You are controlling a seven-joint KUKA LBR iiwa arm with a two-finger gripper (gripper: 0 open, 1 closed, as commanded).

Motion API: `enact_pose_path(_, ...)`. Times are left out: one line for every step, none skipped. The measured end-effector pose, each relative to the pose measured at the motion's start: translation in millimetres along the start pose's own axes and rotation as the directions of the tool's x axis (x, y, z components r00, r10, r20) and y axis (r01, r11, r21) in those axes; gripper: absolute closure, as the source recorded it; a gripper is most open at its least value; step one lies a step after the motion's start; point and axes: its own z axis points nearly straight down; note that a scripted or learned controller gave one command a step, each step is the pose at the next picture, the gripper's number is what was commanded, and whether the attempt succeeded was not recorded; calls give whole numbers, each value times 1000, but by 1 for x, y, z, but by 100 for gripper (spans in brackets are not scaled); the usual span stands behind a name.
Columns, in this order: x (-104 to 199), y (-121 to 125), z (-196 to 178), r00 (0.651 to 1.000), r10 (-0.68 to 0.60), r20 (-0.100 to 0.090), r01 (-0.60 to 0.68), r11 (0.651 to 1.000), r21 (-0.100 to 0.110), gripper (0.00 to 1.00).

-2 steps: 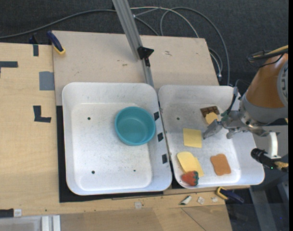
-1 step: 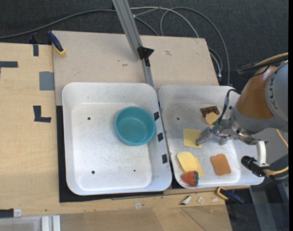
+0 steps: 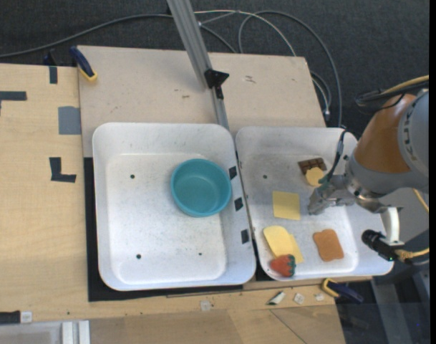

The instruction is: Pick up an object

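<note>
The right bin holds a pale yellow square slice, a yellow wedge, a red strawberry-like piece, an orange-brown toast piece and a small brown and yellow item. My gripper hangs low over the right bin, just right of the square slice and below the brown item. I see nothing held in it.
A teal bowl sits in the left bin, near its right wall. A metal pole slants in from the top, ending at a black clamp at the bins' back edge. Cables loop behind the bench.
</note>
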Motion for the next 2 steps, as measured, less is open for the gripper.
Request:
enact_pose_path(2,-4,-43,1000,1,1,-1,1000,-5,100)
enact_pose_path(8,3,-102,1000,0,2,0,1000,-9,100)
